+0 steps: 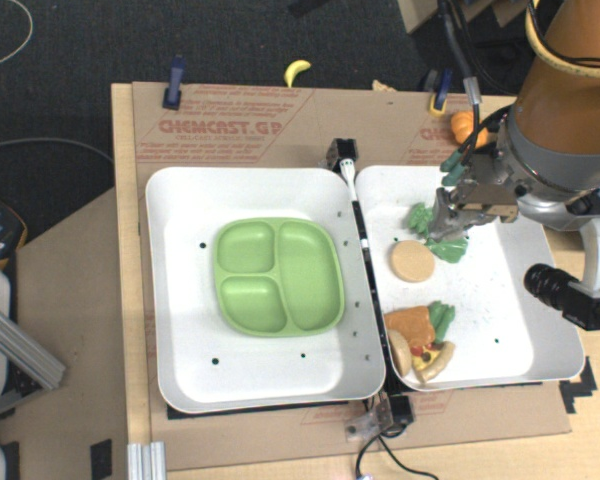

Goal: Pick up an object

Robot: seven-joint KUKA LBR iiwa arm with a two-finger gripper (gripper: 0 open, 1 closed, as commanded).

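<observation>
Nearest the camera, at the front edge of the right bin (540, 363), there's a little heap of toy food (420, 340): an orange wedge-ish piece, a green leafy bit beside it, and a yellow piece at the bottom. The heap's long axis runs roughly from the bin's front-left corner up toward the middle, with the yellow end pointing at the front rim.

A bit further back sits a round tan cookie-looking disc (413, 261), lying flat on the bin floor, so no real direction to it. It's near the divider between the two bins.

Just behind and to the right of the disc is a green leafy toy (427, 226), kind of crumpled, stretched loosely from upper left to lower right. The gripper (448, 220) is right down on top of it, touching or nearly so. Honestly can't tell whether the gripper is clamped or spread, the wrist hardware hides that, and I can't say the green thing is actually being held.

Over in the left bin (180, 268) a light green divided plate (278, 275) lies flat in the middle, three compartments, tilted slightly off square to the bin.

Further back, on the cardboard-covered surface (230, 128), there's a small orange ball (462, 125) near the arm, and a blue clamp (173, 84) at the far left edge. Past the far edge, a little yellow banana (297, 70) lies on the dark floor.
</observation>
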